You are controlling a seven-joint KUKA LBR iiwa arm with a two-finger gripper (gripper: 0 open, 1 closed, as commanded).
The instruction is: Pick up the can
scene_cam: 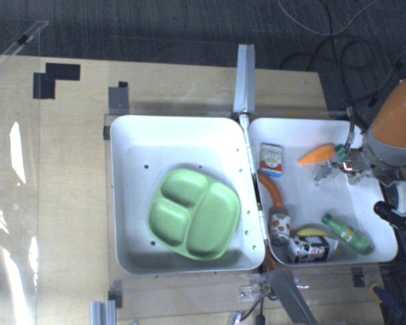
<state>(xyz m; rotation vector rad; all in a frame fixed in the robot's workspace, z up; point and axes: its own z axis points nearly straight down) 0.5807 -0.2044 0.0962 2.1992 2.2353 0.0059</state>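
White bins sit side by side on the wooden desk: the left bin holds a green sectioned tray, the right bin a clutter. The can stands at its near left wall, just beside a black-and-white carton, a banana and a green bottle. Farther back lie a sausage, a small box and a carrot. The jaws hover beside the carrot, well apart from the can; I cannot tell their spread.

Single fixed overhead camera, slanted down on both white bins, moderately near.
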